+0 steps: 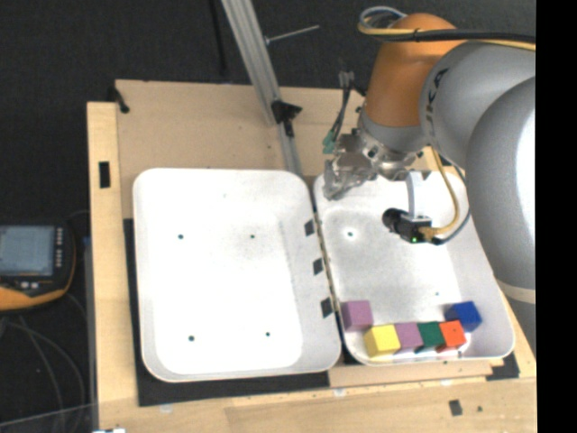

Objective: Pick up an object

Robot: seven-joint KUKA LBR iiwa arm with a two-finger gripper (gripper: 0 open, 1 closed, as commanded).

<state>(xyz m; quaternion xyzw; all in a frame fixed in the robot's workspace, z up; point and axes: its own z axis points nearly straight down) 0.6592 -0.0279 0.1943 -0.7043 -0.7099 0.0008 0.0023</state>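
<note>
Blocks lie clustered along the near edge of the right bin (469, 269), while the gripper (341, 177) sits at the bin's far left corner, so the coming move turns on the whole depth of the bin between them. The cluster holds a purple block (357, 313) standing slightly apart on the left, then a yellow block (381, 339), a paler purple block (408, 335), a green block (429, 335) and an orange block (451, 334) packed in a row against the near wall, with a blue block (465, 314) just behind the orange one. From the gripper, all of them lie toward the camera and somewhat to the right in the view; the lone purple block is the nearest and the least crowded, which looks like the easiest target. The row runs along the bin's near wall, leaving little room for a finger on that side.

The gripper is blurred and seen from above, so whether it is wide or narrow cannot be told, though nothing seems to be carried beneath it. The left bin (153, 242) sits just beside the right one.
</note>
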